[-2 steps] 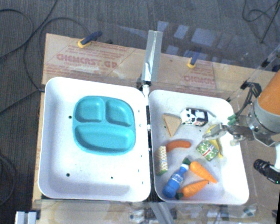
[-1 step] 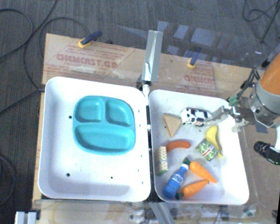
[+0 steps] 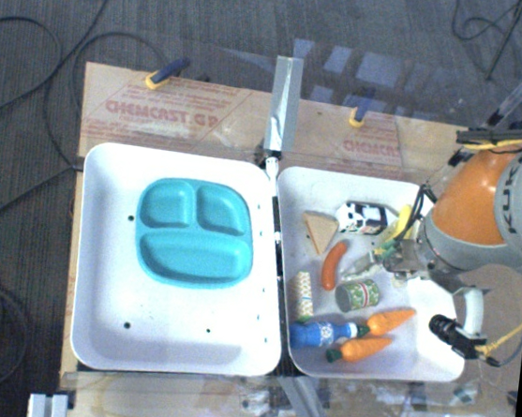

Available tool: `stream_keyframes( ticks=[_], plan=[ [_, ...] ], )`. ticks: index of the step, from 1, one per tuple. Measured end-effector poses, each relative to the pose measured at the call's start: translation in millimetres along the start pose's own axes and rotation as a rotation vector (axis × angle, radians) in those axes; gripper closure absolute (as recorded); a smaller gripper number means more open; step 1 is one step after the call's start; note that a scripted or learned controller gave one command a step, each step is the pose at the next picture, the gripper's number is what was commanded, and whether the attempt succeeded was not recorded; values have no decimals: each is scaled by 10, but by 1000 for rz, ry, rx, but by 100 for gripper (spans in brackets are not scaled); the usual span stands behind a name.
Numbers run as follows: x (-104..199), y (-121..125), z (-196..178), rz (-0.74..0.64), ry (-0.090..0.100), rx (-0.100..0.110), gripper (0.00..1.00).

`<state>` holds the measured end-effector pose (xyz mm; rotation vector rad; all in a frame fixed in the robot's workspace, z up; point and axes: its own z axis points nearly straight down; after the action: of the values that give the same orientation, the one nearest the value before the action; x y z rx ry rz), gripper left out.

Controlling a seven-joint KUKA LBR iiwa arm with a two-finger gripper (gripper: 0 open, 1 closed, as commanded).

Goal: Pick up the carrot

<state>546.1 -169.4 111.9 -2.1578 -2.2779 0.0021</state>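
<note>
Camera view: I see two carrots (image 3: 389, 320) (image 3: 364, 349) lying at the right bin's (image 3: 430, 365) five o'clock, the tool (image 3: 389, 256) poised near the bin's centre, at their twelve o'clock; its grip I cannot tell.

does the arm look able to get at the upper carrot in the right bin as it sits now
Probably yes. The upper carrot lies uncovered beside the green can, with bare bin floor between it and the hand. The second carrot lies close below, so a grasp may nudge it.
</note>
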Motion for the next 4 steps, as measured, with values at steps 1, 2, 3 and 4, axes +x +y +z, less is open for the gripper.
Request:
stream_keyframes(
  ticks=[1, 2, 3, 4],
  plan=[
    [-416, -497, 216, -156, 6, -21, 0],
    [-462, -622, 32, -147, 5, -4, 0],
    [-462, -624, 36, -147, 5, -4, 0],
    [-461, -626, 38, -147, 5, -3, 0]
  ],
)
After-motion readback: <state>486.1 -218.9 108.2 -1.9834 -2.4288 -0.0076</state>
